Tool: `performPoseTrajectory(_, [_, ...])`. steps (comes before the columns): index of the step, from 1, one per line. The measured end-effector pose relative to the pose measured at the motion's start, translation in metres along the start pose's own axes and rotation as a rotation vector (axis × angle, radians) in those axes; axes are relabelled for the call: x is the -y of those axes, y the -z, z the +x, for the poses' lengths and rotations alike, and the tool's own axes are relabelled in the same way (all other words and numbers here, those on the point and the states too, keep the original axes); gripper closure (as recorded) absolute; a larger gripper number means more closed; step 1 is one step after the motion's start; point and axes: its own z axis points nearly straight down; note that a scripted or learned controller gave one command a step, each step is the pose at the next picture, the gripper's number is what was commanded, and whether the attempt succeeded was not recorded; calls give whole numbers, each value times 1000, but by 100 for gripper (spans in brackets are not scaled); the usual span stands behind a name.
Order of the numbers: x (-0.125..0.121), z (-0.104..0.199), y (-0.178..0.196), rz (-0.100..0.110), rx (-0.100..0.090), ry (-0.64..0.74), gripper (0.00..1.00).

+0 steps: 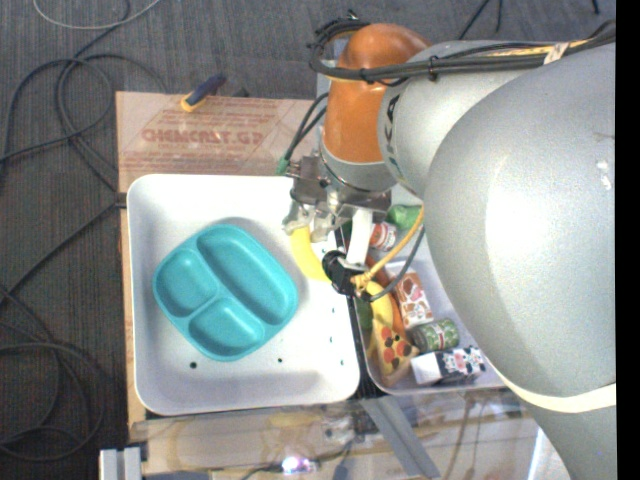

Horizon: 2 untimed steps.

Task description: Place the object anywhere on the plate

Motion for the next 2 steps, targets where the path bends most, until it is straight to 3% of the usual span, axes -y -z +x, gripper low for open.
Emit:
performPoseTrajectory(1, [16,77,19,0,-1,12,100])
performPoseTrajectory(2, [28,109,-70,1,1,51,100])
